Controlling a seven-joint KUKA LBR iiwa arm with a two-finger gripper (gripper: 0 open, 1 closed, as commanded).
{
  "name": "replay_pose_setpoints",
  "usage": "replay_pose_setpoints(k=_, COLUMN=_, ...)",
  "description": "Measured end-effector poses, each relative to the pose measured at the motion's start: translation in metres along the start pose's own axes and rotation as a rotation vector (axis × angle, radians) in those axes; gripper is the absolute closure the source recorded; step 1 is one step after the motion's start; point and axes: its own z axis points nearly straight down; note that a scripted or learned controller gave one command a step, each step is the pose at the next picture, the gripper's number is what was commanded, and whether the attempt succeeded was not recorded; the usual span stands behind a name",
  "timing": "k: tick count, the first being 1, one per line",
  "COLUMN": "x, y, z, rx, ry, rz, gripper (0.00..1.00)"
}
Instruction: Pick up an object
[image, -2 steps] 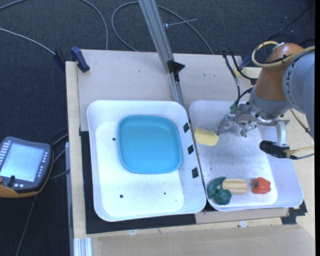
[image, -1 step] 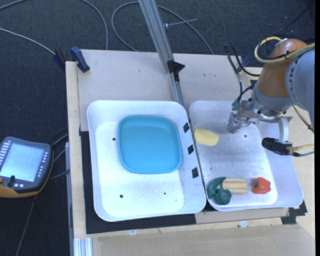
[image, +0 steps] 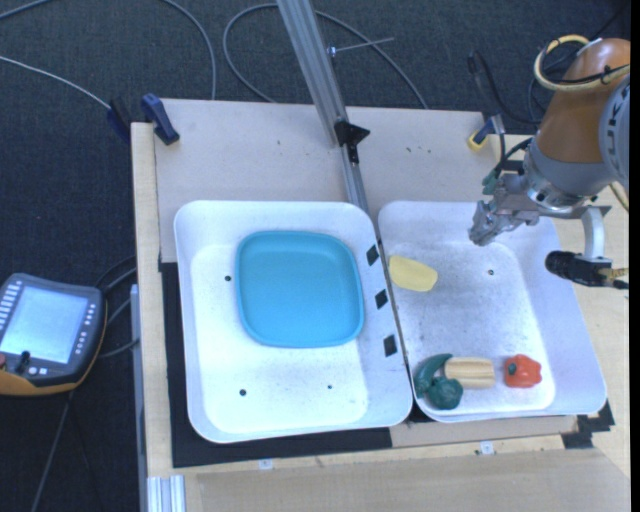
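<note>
a blue plate (image: 300, 288) lies in the left bin (image: 200, 300). in the right bin (image: 570, 345), a yellow piece (image: 412, 273) sits far-left, and green (image: 438, 381), tan (image: 470, 372) and red (image: 521, 371) toys near. the tool (image: 484, 232) hovers far-right; grip state: cannot tell. judging by this, approach step; next, descend over one. no readable writing.

You see the arm (image: 580, 110) with an orange band above a grey wrist, a yellow cable looped on top, and a small grey metal hand (image: 484, 232).
</note>
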Motion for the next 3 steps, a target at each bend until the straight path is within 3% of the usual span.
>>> replay_pose_setpoints(k=2, x=0.004, y=-0.006, z=-0.081, rx=0.003, ry=0.0, rz=0.0, gripper=1.0)
replay_pose_setpoints(k=3, x=0.063, y=-0.001, z=-0.072, rx=0.006, ry=0.002, rz=-0.004, gripper=1.0)
